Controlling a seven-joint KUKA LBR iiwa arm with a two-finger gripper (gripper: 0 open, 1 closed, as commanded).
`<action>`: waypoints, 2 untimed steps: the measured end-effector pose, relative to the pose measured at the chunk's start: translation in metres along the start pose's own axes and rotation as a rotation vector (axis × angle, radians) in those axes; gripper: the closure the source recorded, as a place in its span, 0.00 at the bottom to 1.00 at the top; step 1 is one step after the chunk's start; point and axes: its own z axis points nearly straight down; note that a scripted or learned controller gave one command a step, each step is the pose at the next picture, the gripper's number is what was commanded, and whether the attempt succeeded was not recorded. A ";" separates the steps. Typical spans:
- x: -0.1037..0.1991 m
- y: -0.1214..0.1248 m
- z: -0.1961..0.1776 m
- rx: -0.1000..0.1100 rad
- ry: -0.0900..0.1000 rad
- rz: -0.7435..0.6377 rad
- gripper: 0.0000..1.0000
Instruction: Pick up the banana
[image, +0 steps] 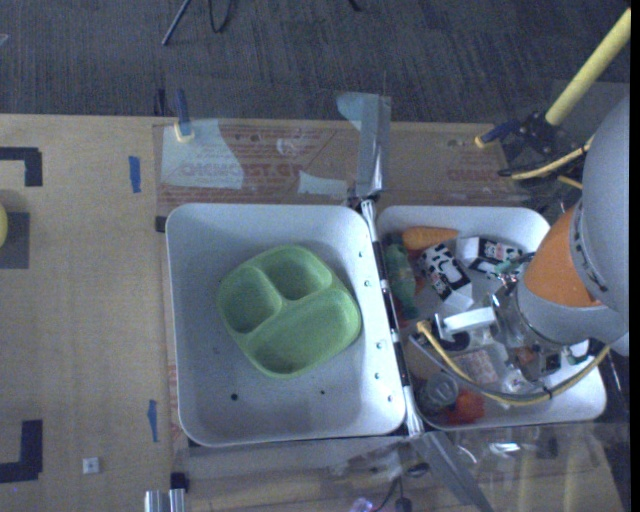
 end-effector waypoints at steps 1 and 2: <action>0.058 -0.041 -0.063 0.000 0.001 -0.001 0.00; 0.082 0.038 0.013 -0.012 0.026 -0.058 0.00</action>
